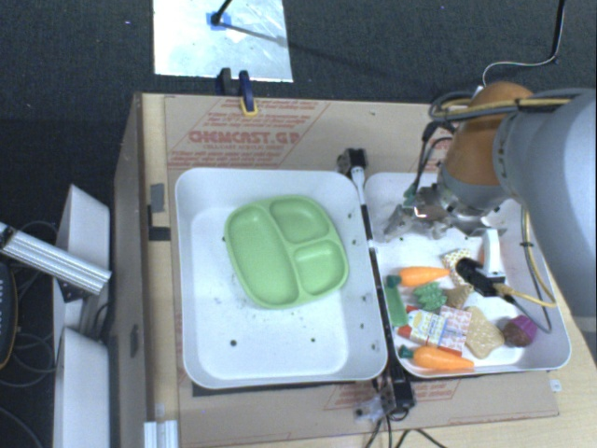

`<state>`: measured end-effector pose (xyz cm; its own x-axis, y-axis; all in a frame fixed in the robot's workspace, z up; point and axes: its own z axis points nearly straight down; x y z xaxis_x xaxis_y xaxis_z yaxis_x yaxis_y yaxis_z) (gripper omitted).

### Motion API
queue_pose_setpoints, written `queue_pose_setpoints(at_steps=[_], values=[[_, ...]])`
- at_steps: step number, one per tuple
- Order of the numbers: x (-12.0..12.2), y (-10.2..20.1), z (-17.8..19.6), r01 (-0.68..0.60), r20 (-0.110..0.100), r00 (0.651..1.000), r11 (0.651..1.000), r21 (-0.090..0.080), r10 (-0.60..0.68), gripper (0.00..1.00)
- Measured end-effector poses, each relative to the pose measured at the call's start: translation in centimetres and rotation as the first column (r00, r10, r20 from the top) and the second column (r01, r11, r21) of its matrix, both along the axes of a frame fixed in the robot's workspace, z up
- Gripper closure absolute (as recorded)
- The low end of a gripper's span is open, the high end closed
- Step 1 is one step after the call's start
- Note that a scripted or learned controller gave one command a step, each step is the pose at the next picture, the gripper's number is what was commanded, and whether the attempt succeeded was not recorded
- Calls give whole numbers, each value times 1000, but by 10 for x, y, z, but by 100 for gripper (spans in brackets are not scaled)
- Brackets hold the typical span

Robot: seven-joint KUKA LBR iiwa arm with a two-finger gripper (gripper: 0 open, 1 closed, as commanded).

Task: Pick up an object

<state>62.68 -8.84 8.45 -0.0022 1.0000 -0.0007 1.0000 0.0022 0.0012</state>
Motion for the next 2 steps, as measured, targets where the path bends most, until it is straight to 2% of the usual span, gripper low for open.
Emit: queue_pose_setpoints(at_steps=[1,2], values=[[43,5,1,-2,2,1000,1000,0,2,0],[44,5,12,-6,5,1000,1000,-1,6,100]])
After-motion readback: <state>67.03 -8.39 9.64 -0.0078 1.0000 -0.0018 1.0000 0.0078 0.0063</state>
